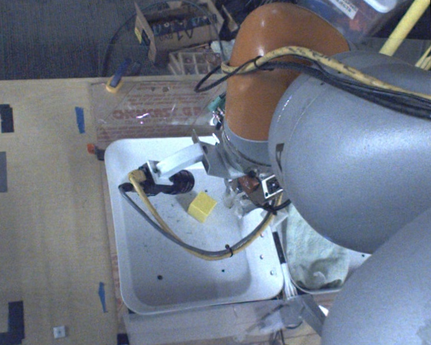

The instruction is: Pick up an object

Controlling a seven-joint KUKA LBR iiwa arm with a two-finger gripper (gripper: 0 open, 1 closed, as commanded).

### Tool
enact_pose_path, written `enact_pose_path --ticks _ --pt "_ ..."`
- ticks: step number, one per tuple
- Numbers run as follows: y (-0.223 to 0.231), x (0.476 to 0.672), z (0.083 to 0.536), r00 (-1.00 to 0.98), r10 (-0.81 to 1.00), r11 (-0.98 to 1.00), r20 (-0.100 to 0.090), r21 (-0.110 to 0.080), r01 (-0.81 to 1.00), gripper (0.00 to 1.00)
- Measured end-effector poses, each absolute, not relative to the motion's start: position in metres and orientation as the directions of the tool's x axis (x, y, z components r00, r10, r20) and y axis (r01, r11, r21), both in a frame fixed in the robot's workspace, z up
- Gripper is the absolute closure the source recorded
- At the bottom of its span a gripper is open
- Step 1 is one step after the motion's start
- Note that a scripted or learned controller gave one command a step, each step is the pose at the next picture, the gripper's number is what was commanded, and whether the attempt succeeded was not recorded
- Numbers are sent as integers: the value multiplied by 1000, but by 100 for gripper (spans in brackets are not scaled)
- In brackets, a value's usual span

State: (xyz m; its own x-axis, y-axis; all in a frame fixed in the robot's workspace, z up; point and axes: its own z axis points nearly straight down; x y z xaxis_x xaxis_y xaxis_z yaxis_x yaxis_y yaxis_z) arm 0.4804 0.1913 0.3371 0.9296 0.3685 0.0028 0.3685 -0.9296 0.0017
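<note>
A small yellow block [202,206] lies on the floor of the left white bin [122,238], near its middle. My gripper [241,194] hangs low over the bin's right side, just right of the block and close to it. The big grey arm and its orange band [281,56] hide much of the gripper. Nothing shows as held.
A white bracket with a black knob [174,179] reaches from the wrist over the bin's back left. A yellow-and-black cable [183,243] loops across the bin floor. A pale cloth [317,253] lies in the right bin, mostly under the arm. Clutter stands behind the bins.
</note>
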Motion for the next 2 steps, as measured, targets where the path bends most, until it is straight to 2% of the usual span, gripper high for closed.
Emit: enact_pose_path --ticks 1,2 --pt "195 481 205 729 685 -729 -5 -4 685 100" --pt "192 478 196 654 757 -654 -4 -4 757 100"
